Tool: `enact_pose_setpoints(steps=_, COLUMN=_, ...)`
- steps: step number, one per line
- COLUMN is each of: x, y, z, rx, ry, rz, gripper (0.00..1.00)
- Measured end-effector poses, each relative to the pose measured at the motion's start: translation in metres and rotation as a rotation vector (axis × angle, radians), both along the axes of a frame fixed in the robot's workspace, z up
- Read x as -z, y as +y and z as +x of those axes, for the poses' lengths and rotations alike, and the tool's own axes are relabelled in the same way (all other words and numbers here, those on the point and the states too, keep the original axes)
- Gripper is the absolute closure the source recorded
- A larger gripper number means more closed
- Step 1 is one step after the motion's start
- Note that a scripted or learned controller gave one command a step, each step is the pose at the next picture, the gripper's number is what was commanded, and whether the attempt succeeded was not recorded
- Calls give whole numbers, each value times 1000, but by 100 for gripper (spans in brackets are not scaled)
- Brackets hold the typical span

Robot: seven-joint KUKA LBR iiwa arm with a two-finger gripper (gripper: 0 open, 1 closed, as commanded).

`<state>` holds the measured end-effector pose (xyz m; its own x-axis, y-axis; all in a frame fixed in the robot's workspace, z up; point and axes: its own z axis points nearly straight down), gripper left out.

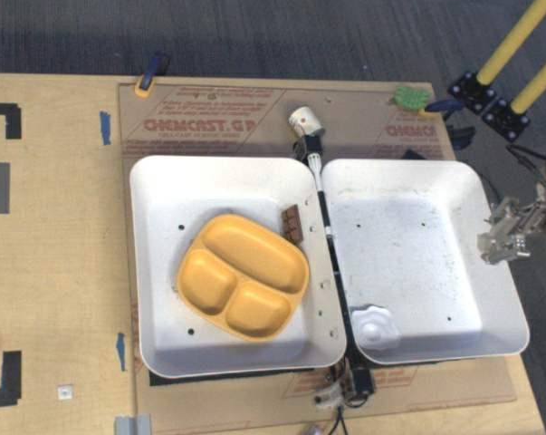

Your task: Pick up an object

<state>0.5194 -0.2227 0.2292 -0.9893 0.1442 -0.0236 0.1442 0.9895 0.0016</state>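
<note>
1. The gripper [506, 232] is sitting at the right edge of the right bin [454, 333], low over its rim; it is showing as a small metallic shape, too small and blurred to tell how far apart it stands or whether it has anything.
2. A yellow sectioned plate [244, 275] is lying well to the gripper's left, in the left bin [164, 198]. It is a rounded tray with three hollow compartments, one large and two smaller, turned at a slant and lying flat on the bin floor.
3. A small brown block [292, 225] is resting just beside the plate's upper right edge, on the side nearer the gripper, close to the wall between the bins.
4. A small white object [374, 324] is lying in the right bin, below and to the left of the gripper, near the bin's front left corner.
</note>
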Motion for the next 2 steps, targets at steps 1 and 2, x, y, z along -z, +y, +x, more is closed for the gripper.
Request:
enact_pose_setpoints(steps=1, x=21, y=-1, z=9, rx=-530, ry=17, rz=-6, gripper=100)
enact_pose_setpoints(steps=2, x=27, y=0, z=44, rx=-798, ry=16, rz=-10, gripper=100)
